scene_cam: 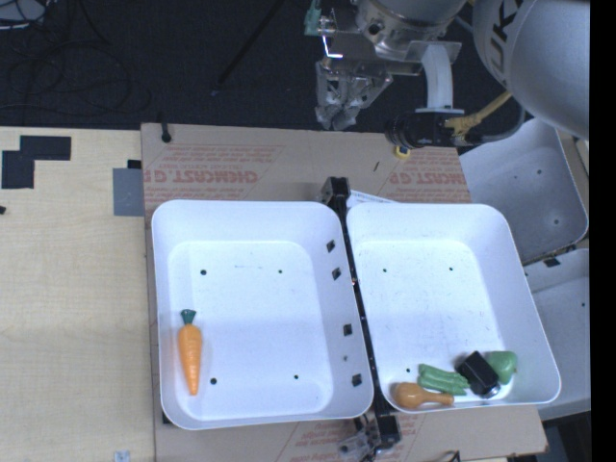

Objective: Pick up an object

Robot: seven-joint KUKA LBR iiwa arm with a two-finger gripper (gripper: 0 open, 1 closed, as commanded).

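An orange toy carrot (190,354) with a green top lies near the front left wall of the left bin (241,229). In the front right corner of the right bin (433,229) sit a green pod-like toy (444,379), a small black block (478,372), a green rounded piece (501,362) and an orange-brown pear-shaped toy (420,395). My gripper (342,112) hangs high above the back edge of the bins, near the divider, far from all the objects. Nothing shows between its fingers.
The two white bins stand on a cardboard sheet (250,166) and are joined by a black clamp strip (348,296). A pale wooden bench top (67,287) lies to the left. The grey arm (539,37) occupies the upper right.
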